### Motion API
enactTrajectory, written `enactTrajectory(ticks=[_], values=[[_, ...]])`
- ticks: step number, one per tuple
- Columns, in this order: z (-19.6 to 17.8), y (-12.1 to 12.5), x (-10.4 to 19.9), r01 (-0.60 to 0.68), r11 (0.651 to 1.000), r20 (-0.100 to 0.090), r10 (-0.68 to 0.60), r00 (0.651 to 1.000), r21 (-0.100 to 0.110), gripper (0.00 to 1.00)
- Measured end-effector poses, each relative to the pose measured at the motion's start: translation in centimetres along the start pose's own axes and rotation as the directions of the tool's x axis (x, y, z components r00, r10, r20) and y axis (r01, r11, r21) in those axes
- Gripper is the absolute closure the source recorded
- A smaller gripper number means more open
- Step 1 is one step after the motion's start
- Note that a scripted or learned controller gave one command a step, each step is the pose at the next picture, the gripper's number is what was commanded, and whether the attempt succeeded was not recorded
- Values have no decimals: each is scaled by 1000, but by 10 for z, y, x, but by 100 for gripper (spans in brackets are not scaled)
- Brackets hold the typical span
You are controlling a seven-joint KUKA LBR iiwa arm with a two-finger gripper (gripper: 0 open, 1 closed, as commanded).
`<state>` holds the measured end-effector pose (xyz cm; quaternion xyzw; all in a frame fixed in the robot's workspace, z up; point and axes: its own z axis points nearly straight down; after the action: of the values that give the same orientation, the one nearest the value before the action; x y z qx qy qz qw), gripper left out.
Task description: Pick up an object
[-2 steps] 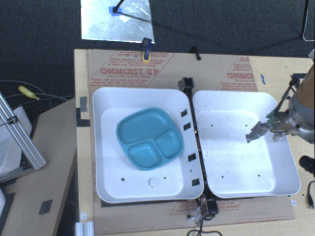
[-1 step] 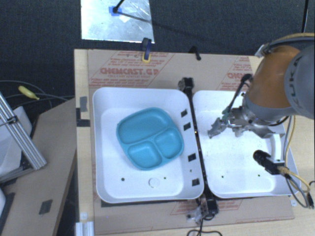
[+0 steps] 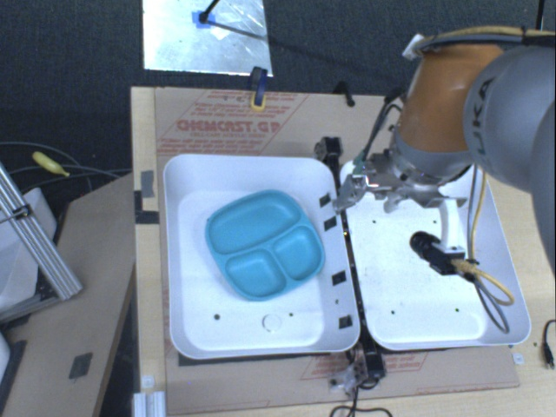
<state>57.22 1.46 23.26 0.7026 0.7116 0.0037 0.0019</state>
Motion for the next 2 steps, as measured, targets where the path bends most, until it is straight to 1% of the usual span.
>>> enactTrajectory(ticks=[1,2], values=[[-10,-44,44,-4,1000,0,4,1000,8,0],[-21,-41,41,-6,1000,1,6,1000,5,100]])
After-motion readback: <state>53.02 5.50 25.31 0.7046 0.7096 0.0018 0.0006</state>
